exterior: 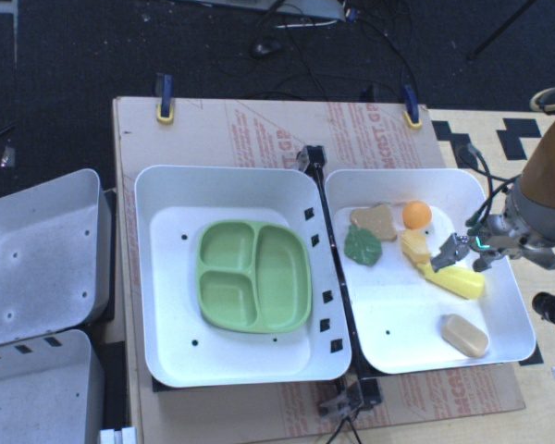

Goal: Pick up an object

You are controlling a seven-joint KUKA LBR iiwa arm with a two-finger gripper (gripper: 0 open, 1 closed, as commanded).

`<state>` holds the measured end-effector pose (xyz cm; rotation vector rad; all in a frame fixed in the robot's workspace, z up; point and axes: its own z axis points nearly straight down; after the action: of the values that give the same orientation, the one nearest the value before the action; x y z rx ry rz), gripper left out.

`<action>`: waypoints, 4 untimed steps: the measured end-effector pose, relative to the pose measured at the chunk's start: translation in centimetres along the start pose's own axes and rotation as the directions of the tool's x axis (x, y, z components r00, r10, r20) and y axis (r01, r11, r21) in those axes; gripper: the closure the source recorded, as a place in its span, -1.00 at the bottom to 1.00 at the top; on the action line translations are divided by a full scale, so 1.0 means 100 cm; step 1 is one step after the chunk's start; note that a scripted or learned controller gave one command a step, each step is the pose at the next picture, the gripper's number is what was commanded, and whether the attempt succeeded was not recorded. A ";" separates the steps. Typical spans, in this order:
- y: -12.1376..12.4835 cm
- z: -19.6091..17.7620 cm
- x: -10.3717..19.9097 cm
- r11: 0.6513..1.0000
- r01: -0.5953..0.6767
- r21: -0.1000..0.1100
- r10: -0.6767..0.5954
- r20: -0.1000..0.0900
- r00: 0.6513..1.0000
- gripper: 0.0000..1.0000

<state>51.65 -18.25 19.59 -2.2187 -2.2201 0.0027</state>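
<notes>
Hovering low over the right bin [513, 326], the end effector [464, 255] sits with fingers spread, gripping nothing, directly above the yellow banana [457, 281]. To grasp well, it should straddle the banana's narrow width, descend squarely, and avoid nudging the nearby yellow block [413, 246].

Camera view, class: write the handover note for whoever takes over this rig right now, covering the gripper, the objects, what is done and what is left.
Gripper: low in the right bin, over the near end of the yellow banana; whether it grips anything cannot be told.
Right bin also holds an orange ball, tan bread slice, green leafy piece, yellow block and beige oval piece.
Left bin holds a green divided tray.
Done: nothing visibly lifted.
Left: grasp and raise one object.
</notes>
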 end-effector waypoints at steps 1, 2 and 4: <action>0.001 -0.001 0.000 1.000 0.000 -0.003 0.000 0.001 1.000 -1.00; 0.001 0.041 -0.001 1.000 -0.002 -0.001 0.002 0.000 1.000 -1.00; 0.008 0.104 0.003 1.000 0.000 -0.002 0.000 -0.002 1.000 -1.00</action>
<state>52.46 -17.99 9.21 -2.2181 -2.2202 -0.0014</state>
